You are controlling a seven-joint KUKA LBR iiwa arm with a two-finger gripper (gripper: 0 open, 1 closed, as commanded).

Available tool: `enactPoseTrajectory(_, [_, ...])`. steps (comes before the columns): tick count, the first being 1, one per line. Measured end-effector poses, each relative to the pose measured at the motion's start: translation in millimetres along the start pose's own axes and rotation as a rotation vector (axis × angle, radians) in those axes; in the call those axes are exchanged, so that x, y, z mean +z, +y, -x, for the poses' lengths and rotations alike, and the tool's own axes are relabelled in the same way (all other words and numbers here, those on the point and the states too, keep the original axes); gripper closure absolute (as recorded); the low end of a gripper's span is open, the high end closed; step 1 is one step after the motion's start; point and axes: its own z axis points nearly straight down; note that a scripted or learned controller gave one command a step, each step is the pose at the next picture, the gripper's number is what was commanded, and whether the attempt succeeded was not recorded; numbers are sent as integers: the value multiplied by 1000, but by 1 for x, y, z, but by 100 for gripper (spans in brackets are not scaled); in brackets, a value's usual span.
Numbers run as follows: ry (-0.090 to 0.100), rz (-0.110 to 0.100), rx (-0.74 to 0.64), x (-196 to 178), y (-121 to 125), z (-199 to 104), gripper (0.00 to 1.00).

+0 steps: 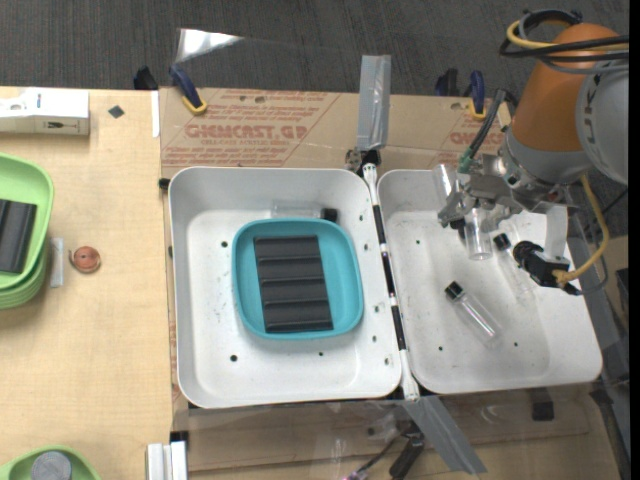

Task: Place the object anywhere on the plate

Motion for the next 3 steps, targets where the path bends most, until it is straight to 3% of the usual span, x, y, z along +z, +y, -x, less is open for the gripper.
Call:
enactPoseTrajectory(1, [1, -1, -7, 7, -17, -86, 100])
enactPoseTrajectory(2, [0, -1, -200, 6, -60, -133, 100])
enactPoseTrajectory(3, [0, 0, -200, 6, -60, -133, 0])
